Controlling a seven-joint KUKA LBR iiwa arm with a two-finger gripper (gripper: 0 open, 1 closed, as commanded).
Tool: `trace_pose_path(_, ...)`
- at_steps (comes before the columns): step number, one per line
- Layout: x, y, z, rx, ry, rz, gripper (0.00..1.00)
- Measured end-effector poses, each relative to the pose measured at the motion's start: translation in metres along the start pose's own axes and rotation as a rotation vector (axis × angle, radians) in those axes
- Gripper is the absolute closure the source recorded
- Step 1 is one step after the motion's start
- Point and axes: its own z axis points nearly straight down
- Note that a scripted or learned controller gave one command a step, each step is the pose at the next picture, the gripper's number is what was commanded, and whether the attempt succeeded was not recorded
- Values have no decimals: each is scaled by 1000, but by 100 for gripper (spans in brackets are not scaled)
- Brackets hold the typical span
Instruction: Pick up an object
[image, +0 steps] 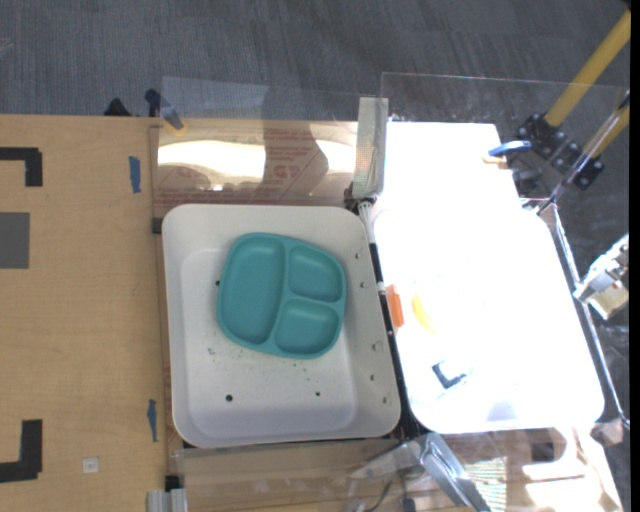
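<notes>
Brown cardboard covers the table (70, 330), with black corner marks and blue tape strips along its left part. Nearest, at the front edge, lie clear plastic pieces (420, 470). Behind them sit two shallow white bins side by side. In the left bin (200, 400) a teal divided plate (281, 295) with three compartments lies flat, nearer the bin's far edge than its near edge; dark specks dot the bin floor in front of it. Glare washes out the right bin (480, 300), where a yellow item (422, 312) and a small blue item (450, 376) lie near its left side. An orange tab (394, 307) sits between the bins. No tool state can be told.
</notes>
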Motion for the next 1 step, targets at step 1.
trace_pose_path(1, 16, -24, 5, 2, 4, 200, 100)
